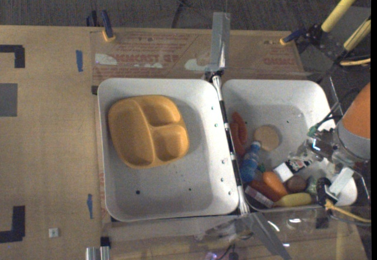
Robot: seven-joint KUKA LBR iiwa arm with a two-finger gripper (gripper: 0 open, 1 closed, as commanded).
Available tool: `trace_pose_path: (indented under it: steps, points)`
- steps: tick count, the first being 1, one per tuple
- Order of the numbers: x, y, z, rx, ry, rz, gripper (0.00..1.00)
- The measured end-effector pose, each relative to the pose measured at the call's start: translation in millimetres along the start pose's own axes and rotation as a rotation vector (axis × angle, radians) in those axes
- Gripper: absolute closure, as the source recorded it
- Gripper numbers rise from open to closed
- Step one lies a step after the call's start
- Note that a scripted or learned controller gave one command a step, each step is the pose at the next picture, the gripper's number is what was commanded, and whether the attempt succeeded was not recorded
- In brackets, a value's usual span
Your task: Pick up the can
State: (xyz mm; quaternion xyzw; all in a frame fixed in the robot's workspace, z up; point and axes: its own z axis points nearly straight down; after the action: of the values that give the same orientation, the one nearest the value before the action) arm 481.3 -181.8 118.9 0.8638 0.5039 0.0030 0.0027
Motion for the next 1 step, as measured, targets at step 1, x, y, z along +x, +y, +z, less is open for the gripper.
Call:
trace_pose_path:
  steps: [1]
  points:
    - [-11.1,22.0,13.9,-0.009,0.033,0.021,0.00]
